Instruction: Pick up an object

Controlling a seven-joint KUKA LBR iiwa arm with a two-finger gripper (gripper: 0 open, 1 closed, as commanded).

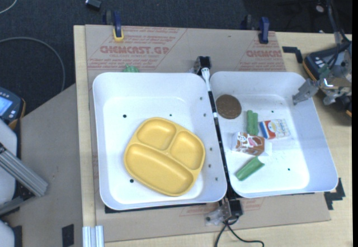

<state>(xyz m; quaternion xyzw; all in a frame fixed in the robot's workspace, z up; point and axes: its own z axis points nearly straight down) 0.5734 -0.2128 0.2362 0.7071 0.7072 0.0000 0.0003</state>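
Your tool [302,94] sits at the far right corner of the right bin [313,128], holding nothing you can see, its opening impossible to tell, while the nearest pickings, a green stick [253,123] and a snack packet [276,128], lie toward the bin's middle, down and left of it.

Two white bins [106,145] [313,145]; one yellow divided tray [164,155]; one brown disc [229,107]; two green sticks [253,122] [249,168]; two small packets [276,128] [249,143]; two blue clamps [117,24] [264,29]
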